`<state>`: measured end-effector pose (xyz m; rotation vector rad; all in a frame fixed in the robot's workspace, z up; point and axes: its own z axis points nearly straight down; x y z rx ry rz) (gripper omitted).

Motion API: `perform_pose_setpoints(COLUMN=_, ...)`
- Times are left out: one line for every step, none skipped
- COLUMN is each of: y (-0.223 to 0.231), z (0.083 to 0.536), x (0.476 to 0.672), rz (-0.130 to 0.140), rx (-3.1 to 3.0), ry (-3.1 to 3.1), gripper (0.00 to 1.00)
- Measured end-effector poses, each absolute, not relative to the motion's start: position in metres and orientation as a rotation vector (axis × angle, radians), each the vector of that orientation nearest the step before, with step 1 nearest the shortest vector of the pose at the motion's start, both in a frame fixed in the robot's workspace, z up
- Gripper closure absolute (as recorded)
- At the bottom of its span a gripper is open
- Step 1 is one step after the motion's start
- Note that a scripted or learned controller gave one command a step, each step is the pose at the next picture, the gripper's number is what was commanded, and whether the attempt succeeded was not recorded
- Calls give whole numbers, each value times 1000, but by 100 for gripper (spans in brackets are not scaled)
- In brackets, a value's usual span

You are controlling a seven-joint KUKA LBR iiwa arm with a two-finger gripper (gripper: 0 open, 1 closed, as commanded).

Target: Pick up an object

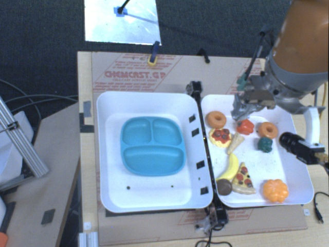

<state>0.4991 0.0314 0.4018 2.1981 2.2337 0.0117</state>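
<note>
Camera view, from the left: a blue divided plate [152, 146] lies alone in the left bin [110, 138], likely a drop-off spot. The right bin [303, 184] crowds together toy food: a doughnut [216, 119], pizza slice [243, 179], banana [230, 167] and orange pumpkin [275, 190]. The gripper [244, 115] hangs just above a red tomato [245, 126], apparently its target; how its pincer stands I cannot tell.

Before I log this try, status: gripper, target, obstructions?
Gripper low over right bin, above red toy. No hold visible. Two donuts flank it.
</note>
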Motion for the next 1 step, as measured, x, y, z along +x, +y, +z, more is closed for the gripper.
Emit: perform_pose_setpoints(y=68, z=302, x=486, rz=-7, rx=2217, ry=2233, gripper=100)
